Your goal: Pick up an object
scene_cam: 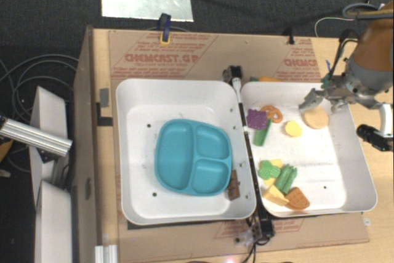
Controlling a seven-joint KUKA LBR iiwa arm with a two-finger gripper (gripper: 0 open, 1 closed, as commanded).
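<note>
In the right bin (345,163), a tan round disc (317,119) lies near the far right. My gripper (321,105) hangs just above the disc's far edge, its two grey fingers spread open with nothing held between them. To the left lie a yellow lemon-like piece (293,129), an orange pretzel shape (271,112), a purple piece (257,119) and a green stick (261,135). Near the front of the bin sit a leafy green piece (268,169), a dark green piece (285,178), a yellow wedge (274,194) and an orange waffle-like piece (298,199).
The left bin (138,132) holds a teal divided plate (193,157), and a small brown piece (234,185) sits by the bins' shared wall. An orange item (269,79) rests behind the right bin's far rim. Cables (332,24) run over the arm at the upper right.
</note>
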